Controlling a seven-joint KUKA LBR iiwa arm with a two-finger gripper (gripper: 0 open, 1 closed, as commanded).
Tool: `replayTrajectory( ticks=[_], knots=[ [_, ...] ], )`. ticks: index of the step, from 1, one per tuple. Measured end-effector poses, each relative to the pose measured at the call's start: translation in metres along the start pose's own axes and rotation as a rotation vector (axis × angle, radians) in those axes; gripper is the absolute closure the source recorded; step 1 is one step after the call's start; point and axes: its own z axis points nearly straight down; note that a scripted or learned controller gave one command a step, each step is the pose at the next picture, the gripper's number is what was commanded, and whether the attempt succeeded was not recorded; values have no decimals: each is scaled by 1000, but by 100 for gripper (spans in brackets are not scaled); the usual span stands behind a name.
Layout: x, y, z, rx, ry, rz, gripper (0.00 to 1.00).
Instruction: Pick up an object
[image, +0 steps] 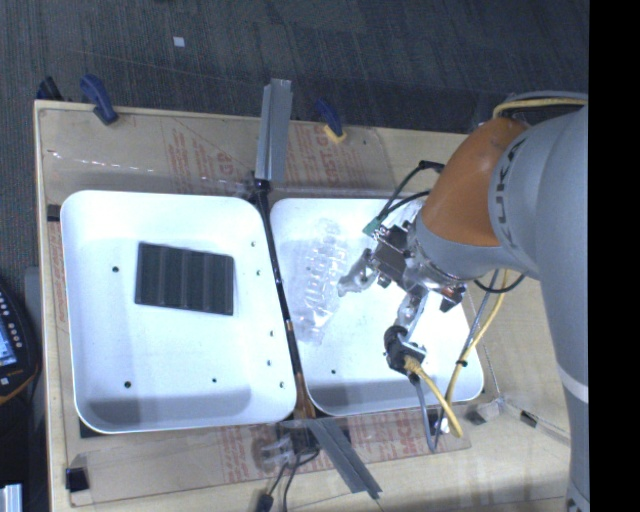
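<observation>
Reaching in over the right bin (330, 400), the claw (352, 280) hangs just beside a clear plastic object (315, 275) lying near that bin's left wall. Whether the claw is apart or together cannot be told from this slant, and nothing is seen clamped in it, so the pick seems not yet made. The left bin (90, 300) holds a dark ribbed block (185, 279). The clear object's outline fades into the white floor, and the wrist hides much of the bin.

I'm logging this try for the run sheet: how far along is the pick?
Done: the gripper is down in the right bin, at the clear plastic object. In hand: nothing visibly gripped. Left: grasping and lifting. The dark ridged block lies untouched in the left bin.
</observation>
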Motion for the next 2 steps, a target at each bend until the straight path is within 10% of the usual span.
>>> replayTrajectory(
  ticks=[1,2],
  knots=[
    [-47,41,-45,-1,2,43,0],
    [6,39,-7,2,0,-55,0]
  ],
)
